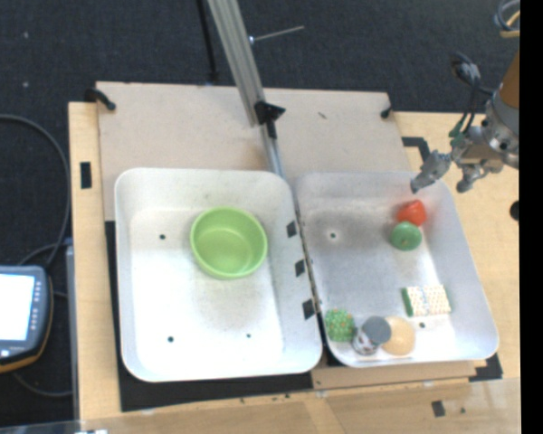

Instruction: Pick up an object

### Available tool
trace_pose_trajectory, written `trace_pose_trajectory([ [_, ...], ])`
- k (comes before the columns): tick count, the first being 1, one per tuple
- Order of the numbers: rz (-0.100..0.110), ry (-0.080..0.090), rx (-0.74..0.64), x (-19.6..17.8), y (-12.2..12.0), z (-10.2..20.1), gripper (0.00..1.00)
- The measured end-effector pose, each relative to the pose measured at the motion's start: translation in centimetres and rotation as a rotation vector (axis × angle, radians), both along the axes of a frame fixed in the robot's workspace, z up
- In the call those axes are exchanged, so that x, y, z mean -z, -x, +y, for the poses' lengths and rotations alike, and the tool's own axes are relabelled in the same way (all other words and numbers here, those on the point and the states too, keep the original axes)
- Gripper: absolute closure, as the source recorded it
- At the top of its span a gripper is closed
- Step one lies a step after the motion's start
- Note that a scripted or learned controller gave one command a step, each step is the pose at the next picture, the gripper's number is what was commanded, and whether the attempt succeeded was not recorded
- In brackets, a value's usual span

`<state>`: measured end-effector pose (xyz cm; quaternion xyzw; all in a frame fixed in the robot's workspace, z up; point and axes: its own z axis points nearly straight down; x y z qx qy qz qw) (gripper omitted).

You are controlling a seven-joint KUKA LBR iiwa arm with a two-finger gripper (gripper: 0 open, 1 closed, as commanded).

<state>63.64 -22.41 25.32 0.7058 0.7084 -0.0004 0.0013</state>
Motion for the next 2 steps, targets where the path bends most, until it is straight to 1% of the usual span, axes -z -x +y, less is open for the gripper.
trace_pose_trajectory([
  [1,0.001,0.001,0.000,0.0,0.0,-0.1,0.00],
  [2,0.006,-0.001,-0.002,6.2,-0.2,0.3,0.00],
])
